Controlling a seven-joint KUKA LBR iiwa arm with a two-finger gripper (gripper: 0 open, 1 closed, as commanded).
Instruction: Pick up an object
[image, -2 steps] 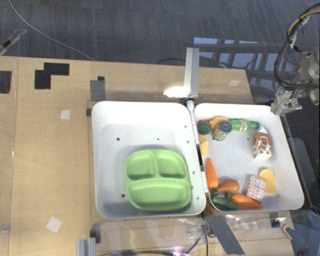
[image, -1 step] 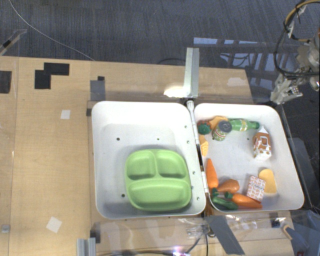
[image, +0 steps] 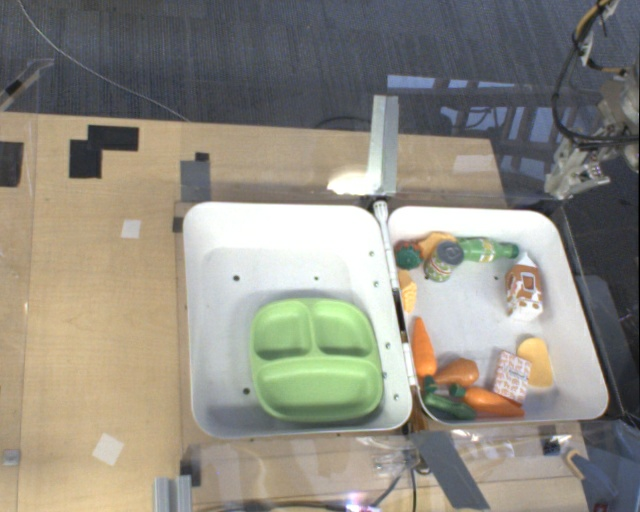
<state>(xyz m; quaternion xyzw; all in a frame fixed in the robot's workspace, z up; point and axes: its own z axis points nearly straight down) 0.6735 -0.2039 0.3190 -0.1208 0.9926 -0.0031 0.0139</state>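
In the camera view, the gripper hangs at the upper right of the frame, outside the right bin and above its far corner. Whether it is open or closed I cannot tell, and nothing visible hangs from it. Every candidate lies in that bin: green bottle, carrot, small carton. The left bin holds a green tray. I judge the pick not yet begun.

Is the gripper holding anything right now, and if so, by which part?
Nothing is held. The gripper sits outside the right bin, past its far right corner, with nothing between its fingers; the toy food lies in the bin.
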